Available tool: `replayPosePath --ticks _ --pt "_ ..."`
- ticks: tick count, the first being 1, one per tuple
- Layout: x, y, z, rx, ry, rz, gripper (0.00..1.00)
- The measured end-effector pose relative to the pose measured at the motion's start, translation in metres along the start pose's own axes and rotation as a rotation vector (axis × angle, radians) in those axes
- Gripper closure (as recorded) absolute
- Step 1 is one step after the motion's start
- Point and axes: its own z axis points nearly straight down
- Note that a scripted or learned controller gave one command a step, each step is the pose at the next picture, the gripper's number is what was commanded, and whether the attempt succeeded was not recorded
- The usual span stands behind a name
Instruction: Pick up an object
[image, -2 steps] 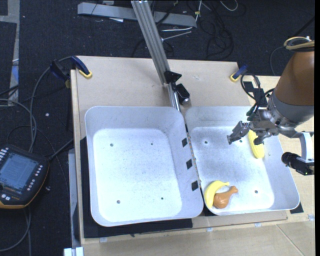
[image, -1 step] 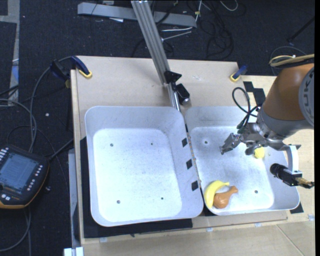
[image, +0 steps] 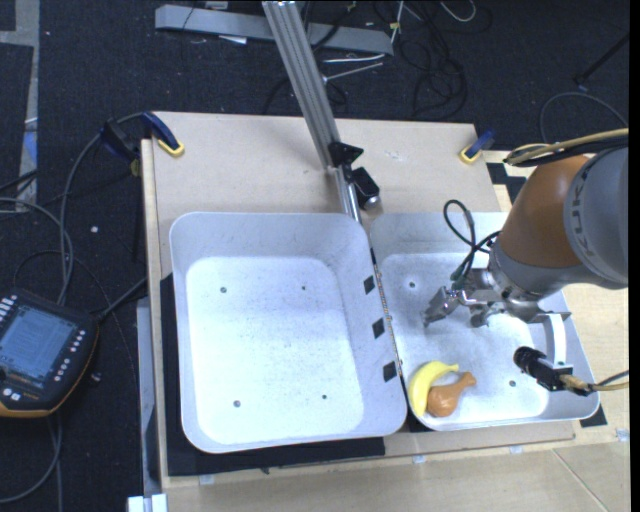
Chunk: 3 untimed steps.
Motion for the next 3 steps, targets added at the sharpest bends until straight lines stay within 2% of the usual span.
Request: replayPosePath --ticks 1,2,3 --pt "0.0 0.0 0.013 -0.004 -0.001 0.0 0.0" --pt "0.0 0.0 0.002 -0.005 -0.001 0.001 1.0" --pt "-0.001 -0.004 -0.06 -0.01 -0.002 0.0 1.0"
